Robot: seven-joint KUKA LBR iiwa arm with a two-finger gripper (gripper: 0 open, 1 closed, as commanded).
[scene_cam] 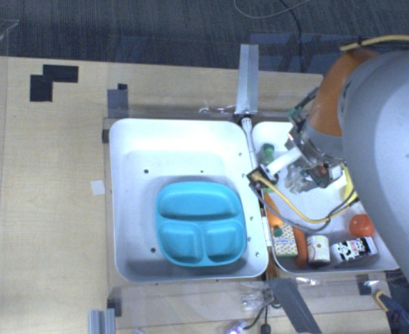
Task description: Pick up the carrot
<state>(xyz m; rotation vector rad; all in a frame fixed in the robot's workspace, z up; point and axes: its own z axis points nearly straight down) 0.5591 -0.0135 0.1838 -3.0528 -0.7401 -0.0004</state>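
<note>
Grey and bulky, the arm [389, 152] fills the right side of the view closest to the lens, with its orange band [327, 103] showing above the wrist. It reaches down into the right bin [282, 263], and its pincer [303, 179] hangs low over the middle of that bin; the metal parts there are blurred, so I cannot tell whether the fingers stand apart or together, and nothing can be seen between them. A yellow cable [309, 218] loops from the wrist down across the bin floor.

Along the near wall of the right bin lies a row of small things. The carrot [300, 245], a short orange stick, lies near the bin's front left corner, just beside a small green-patterned box [283, 241] on its left. To its right stand a small white cup-like container [318, 249] and a black-and-white carton [354, 249]; whatever print they carry is too small to read. An orange-red round fruit [361, 223] sits behind the carton. Further back, by the dividing wall, is a small green object [267, 150].

In the left bin [131, 186] a blue tray [201, 221] with three compartments rests toward the front.

Both bins sit on the pale wooden table [44, 200], which bears black square markings [51, 81] at its far left. Beyond is dark carpet with a thin black wire [274, 9].
</note>
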